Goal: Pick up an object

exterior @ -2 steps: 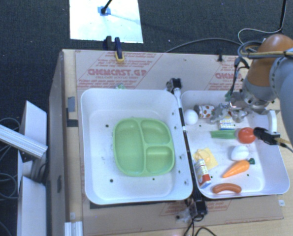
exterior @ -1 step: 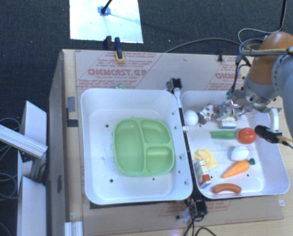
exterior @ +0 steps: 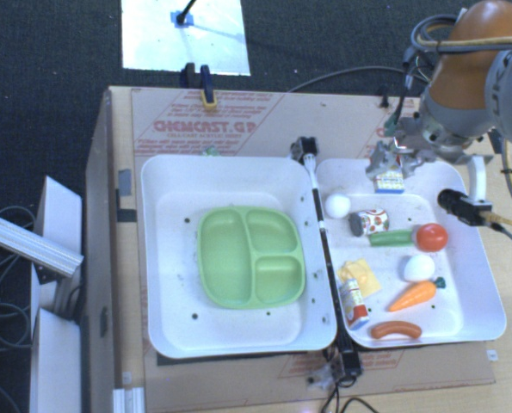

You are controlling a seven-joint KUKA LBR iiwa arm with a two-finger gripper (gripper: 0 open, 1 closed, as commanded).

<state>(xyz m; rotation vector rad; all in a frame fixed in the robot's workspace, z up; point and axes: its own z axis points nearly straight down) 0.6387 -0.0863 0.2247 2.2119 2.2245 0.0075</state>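
A small box [exterior: 390, 181], white with blue and yellow print, sits at the upper edge of the right bin [exterior: 484, 269], right of the frame's centre and a little above it; the gripper [exterior: 391, 165] hangs directly over it, so close that the two seem to touch; whether the pincer is spread, pressed together or pinching the box cannot be told from this slant.

Below and left of the box lies a white ball [exterior: 336, 205]; just right of that is a small can [exterior: 372, 222] with a red and white pattern; a green stick [exterior: 393, 237] runs from beneath the can to a red tomato [exterior: 431, 237], which it touches; under the tomato rests a white egg [exterior: 418, 268], and just below it a carrot [exterior: 413, 295] lies at a slant; a sausage [exterior: 396, 329] lies near the bin's lower edge; toward the bin's left wall are a yellow cheese wedge [exterior: 360, 276] and, just below it, a small tube [exterior: 353, 305] with a red label.

The left bin [exterior: 165, 231] holds a green divided plate [exterior: 250, 256] near its middle; the grey arm with its orange band [exterior: 484, 46] fills the upper right corner of the frame.
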